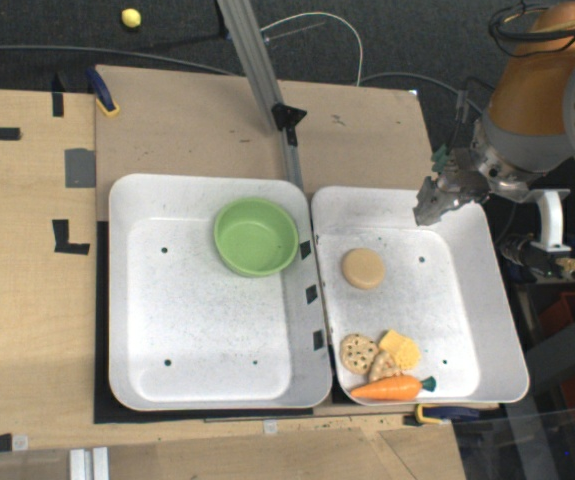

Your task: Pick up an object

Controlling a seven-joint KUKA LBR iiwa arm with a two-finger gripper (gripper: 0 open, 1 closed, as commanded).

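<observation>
White plastic sets the stage: the left bin (pixel 147 368) lies edge to edge with the right bin (pixel 467 368), our landmark. Over that right bin's far right corner hangs the grey and orange arm (pixel 527 98), its gripper (pixel 433 208) poised just above the rim; whether it is clenched or released, I cannot tell, and nothing shows in its grasp. Green bowl (pixel 256 236) sits upright in the left bin, close to the shared edge. Inside the right bin, a tan round puck (pixel 363 268) rests near the middle-left. Along its near edge: carrot (pixel 391 389), yellow cheese wedge (pixel 400 349), cookie (pixel 357 352), clustered and touching.
</observation>
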